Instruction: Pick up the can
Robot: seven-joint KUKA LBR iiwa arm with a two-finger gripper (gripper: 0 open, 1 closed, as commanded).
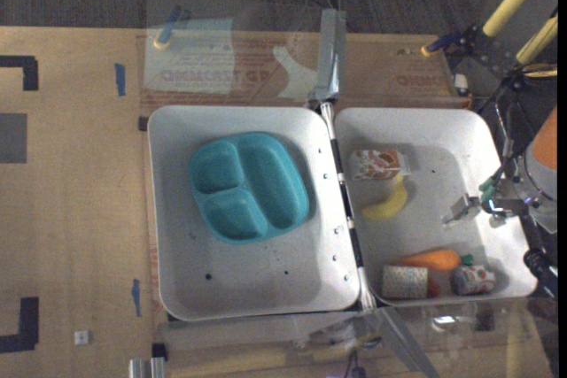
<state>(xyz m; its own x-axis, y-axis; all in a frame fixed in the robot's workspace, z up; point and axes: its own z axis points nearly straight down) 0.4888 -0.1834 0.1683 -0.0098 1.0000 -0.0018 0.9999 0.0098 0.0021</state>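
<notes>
can [474,280] sat untouched in right bin's [425,124] near-right corner; gripper [474,208] hovered above it, jaw state unclear, pick not started

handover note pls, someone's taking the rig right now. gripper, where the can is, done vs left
Gripper: over the right side of the right bin, above the bin floor, nothing between its fingers.
Can: lying on its side in the right bin's near right corner, just right of the carrot. A small carton sits left of the carrot; banana and a second carton lie further back.
Left bin: holds a teal divided plate.
Done: nothing yet, can untouched.
Left: move to the can, grasp, lift.
</notes>
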